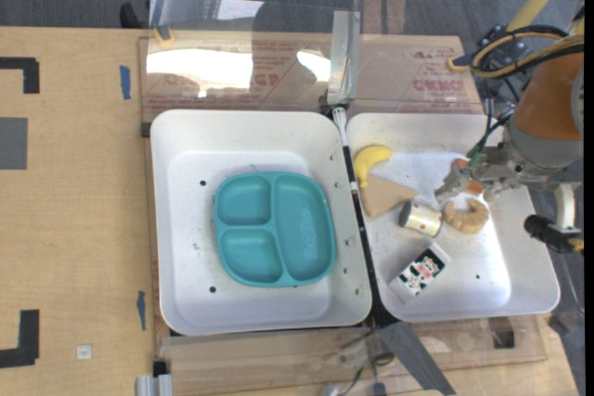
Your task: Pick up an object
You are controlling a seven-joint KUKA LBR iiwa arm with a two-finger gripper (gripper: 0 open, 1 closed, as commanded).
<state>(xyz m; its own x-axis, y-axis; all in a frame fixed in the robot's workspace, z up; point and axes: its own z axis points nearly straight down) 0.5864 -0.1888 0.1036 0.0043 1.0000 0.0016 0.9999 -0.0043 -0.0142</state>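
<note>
The right bin [534, 287] holds several small objects. A yellow banana [372, 159] lies at its far left, with a tan wedge [385, 196] just in front of it. A small pale cylinder [421, 219] lies on its side in the middle. Right of it sits a beige ring-shaped donut [465, 215]. A black-and-white box [422, 272] lies nearer the front. My gripper [471, 178] hangs low over the bin, directly behind and above the donut, at most a small gap from its far edge. Nothing visibly hangs from it.
The left bin [176, 199] holds a teal divided plate [276, 228]. A clear upright panel [345, 51] stands behind the bins. Cables [506, 51] and the grey and orange arm [552, 121] fill the right side above the right bin.
</note>
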